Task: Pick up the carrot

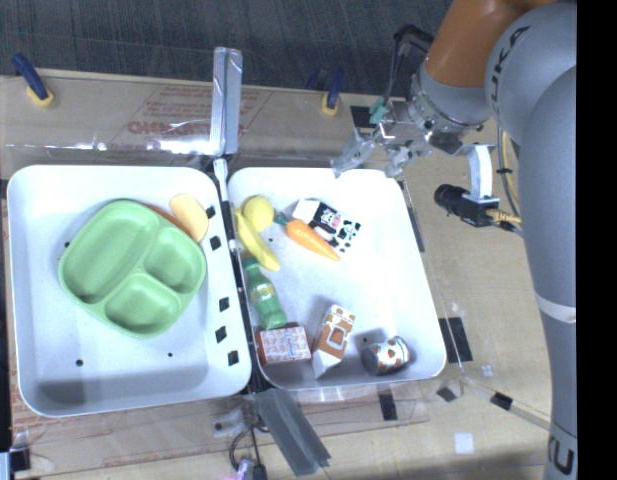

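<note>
The carrot [313,240] lies in the right bin [413,268], near the top of it. It is orange and rests on the white floor at a slant, with its thick end up and to the left. Its upper side touches a small black and white carton [330,222]. A yellow banana [256,230] lies just to its left, by the wall between the two bins.

The gripper [373,158] hangs over the top rim of the right bin, up and to the right of the carrot. Its two fingers [350,157] are spread apart and there is nothing between them. The carrot is apart from the gripper, lower in the bin. The grey arm [533,88] with its orange band comes in from the right.

Lower in the right bin there is a green bottle [262,294], a red and white box [284,345], an orange and white carton [332,336] and a small can [386,354] lying on its side.

The left bin [48,358] has a green tray [133,265] with three parts. A yellow and red fruit [188,214] sits at the tray's top right edge.
</note>
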Robot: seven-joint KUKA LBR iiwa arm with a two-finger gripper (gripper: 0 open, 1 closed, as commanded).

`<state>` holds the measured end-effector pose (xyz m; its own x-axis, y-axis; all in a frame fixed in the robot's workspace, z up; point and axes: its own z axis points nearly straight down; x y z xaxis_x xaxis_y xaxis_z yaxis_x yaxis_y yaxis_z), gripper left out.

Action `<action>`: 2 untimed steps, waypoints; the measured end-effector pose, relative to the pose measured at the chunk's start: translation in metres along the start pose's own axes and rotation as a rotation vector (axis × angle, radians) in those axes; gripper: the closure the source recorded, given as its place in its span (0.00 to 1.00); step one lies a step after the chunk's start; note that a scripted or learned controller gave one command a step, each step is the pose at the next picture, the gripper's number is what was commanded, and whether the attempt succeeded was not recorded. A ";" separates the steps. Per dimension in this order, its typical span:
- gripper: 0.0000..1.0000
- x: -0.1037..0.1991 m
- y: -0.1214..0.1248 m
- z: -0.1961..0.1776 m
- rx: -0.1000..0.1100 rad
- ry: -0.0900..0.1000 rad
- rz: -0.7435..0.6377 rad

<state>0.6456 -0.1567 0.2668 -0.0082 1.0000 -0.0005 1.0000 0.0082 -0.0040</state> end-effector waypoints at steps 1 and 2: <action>0.00 -0.008 -0.030 0.054 0.000 0.000 0.000; 0.00 0.013 -0.029 0.151 -0.027 -0.007 -0.087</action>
<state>0.6157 -0.1436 0.1159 -0.0953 0.9954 -0.0079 0.9952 0.0954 0.0229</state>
